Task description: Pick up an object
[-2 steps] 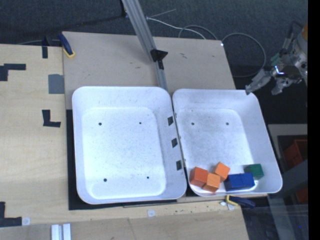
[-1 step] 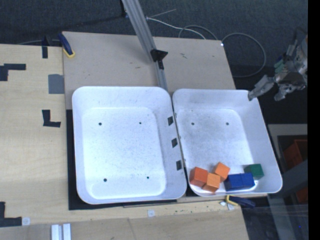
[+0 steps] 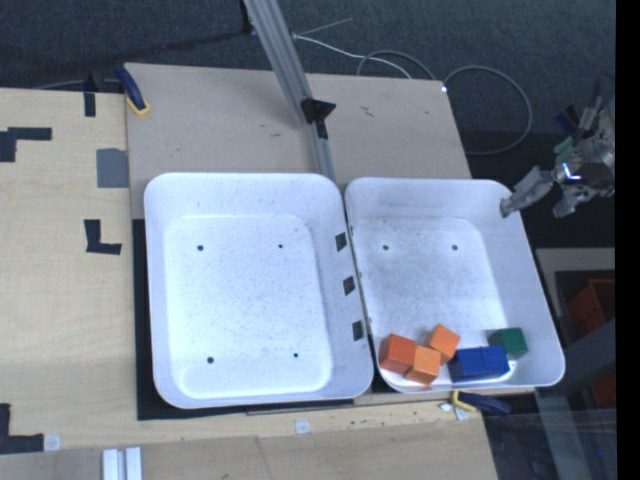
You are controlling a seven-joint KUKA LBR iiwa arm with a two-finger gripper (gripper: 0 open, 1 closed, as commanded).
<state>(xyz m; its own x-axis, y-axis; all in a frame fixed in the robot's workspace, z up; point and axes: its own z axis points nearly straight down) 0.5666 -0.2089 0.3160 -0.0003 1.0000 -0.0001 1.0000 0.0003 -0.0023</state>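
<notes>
Several small blocks lie in the near corner of the right bin [image 3: 440, 258]: three orange blocks [image 3: 400, 352], a blue block [image 3: 478, 364] and a green block [image 3: 511, 342]. They are bunched along the bin's front wall, the orange ones touching each other. My gripper [image 3: 543, 198] hovers at the far right rim of that bin, well behind the blocks. Its two fingers are spread apart, open, with nothing between them.
The left bin [image 3: 245, 288] sits beside the right one, with black clips along the shared rim. A slanted metal rail [image 3: 285, 53] runs from the top down to the gap between the bins. Cables lie on the dark floor at top right.
</notes>
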